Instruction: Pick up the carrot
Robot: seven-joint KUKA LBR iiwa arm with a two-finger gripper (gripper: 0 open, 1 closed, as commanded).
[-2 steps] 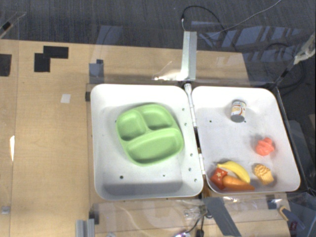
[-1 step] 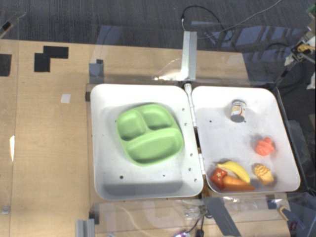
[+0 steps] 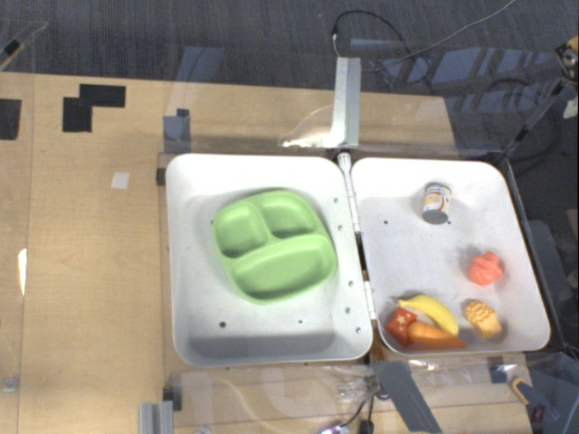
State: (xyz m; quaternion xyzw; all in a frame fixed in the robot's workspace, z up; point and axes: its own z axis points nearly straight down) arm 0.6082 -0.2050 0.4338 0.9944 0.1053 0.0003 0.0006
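The carrot (image 3: 434,335) is orange and lies flat near the front edge of the right bin (image 3: 398,242). It touches a yellow banana (image 3: 431,312) just behind it. A small red piece (image 3: 400,322) sits at its left end.
The left bin (image 3: 185,260) holds a green divided plate (image 3: 272,243). In the right bin there are also a small can (image 3: 436,202) at the back, a red-orange lumpy toy (image 3: 486,268) at the right and a yellow-brown toy (image 3: 480,316) at the front right. A metal post (image 3: 347,102) stands behind the bins.
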